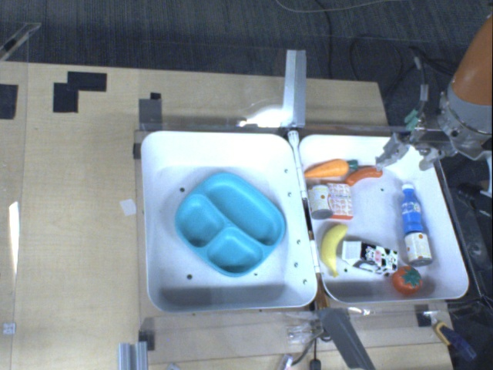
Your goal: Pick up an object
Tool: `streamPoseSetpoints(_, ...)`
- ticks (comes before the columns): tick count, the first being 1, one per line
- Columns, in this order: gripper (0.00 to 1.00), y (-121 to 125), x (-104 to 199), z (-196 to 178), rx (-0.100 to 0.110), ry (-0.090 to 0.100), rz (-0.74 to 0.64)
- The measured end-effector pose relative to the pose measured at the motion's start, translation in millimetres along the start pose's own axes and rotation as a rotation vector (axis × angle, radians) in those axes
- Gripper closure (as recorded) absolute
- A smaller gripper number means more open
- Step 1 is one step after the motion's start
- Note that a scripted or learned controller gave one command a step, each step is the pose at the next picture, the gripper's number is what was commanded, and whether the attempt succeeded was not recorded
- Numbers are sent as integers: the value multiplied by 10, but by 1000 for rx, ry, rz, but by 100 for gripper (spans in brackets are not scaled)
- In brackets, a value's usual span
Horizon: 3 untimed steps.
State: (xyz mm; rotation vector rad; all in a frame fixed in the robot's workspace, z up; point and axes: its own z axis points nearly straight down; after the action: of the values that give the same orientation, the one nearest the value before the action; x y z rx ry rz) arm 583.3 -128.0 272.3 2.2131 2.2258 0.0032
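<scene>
Though seemingly glossy, rounded carrot (326,169).

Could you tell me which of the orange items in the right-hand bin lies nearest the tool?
The small chili-like piece, just right of the carrot, lies nearest the tool. The tomato sits far off in the bin's near corner.

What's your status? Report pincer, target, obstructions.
Pincer above right bin's far edge, holding nothing. Bottle nearest. Carrot to its left.

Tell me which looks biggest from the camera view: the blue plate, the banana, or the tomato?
1. Blue plate, by far the largest.
2. Banana.
3. Tomato, the smallest.
All lie at bin level, so nearness barely matters.
</scene>
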Motion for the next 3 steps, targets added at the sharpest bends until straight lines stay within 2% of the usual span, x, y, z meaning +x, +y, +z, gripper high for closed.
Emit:
streamPoseSetpoints(1,0,383,-777,951,0,-1,-114)
streamPoseSetpoints(2,0,418,-768,1113,-3,-1,-338)
streamPoseSetpoints(3,0,-130,-771,1830,-8,-2,-139)
